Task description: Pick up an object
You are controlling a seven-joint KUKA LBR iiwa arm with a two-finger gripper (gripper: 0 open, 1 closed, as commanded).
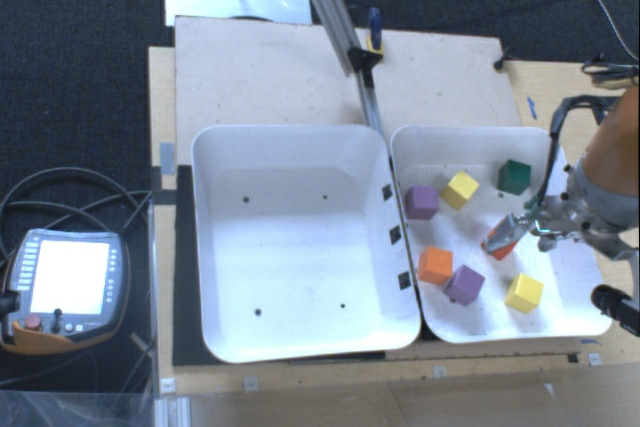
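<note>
1. Red block [499, 241] lies tilted in the right bin [570, 323], toward its right edge, at the gripper [524, 227] tip.
2. Step, as I judge: closing in for a grasp; next comes a firm pinch and lift.
3. Whether the gripper grips it, I cannot tell; the arm [610, 177] is cut off at the view's right.

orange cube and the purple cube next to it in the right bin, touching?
Cannot tell. In the camera view the orange cube and the purple cube sit corner to corner in the right bin; no clear gap or contact shows between them.
</note>
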